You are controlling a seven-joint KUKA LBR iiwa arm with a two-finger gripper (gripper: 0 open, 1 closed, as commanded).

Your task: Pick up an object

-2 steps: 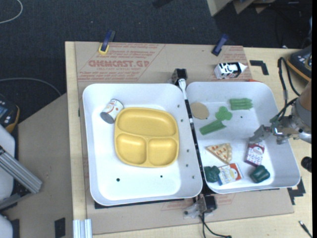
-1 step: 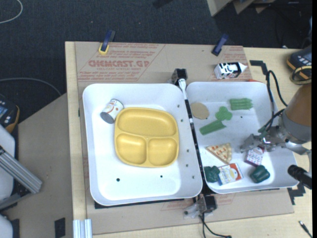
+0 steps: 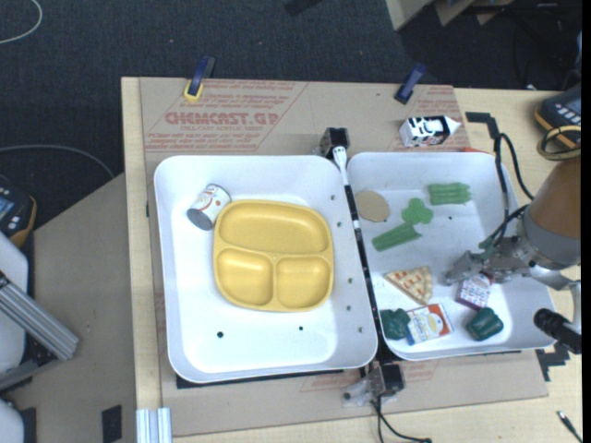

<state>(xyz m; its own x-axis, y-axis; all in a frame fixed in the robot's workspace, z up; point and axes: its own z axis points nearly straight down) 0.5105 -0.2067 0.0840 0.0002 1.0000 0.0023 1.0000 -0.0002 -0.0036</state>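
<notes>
My gripper (image 3: 473,268) hangs low over the right part of the right bin (image 3: 420,162), with the grey and orange arm behind it to the right. Just under it lies a small pink and white packet (image 3: 474,293). To its left rests a pizza slice toy (image 3: 412,281). Near the bin's front edge sit a dark green lump (image 3: 484,323), a red and white card (image 3: 428,322) and another dark green piece (image 3: 396,324). Further back lie a tan disc (image 3: 373,206), a green stalk (image 3: 404,226) and a green block (image 3: 449,193).
The left bin (image 3: 171,275) holds a yellow divided plate (image 3: 272,252) and a small tipped can (image 3: 207,205). A black and white object (image 3: 428,129) sits on the bench behind the right bin. Black cables (image 3: 503,169) run along the right bin's far right rim.
</notes>
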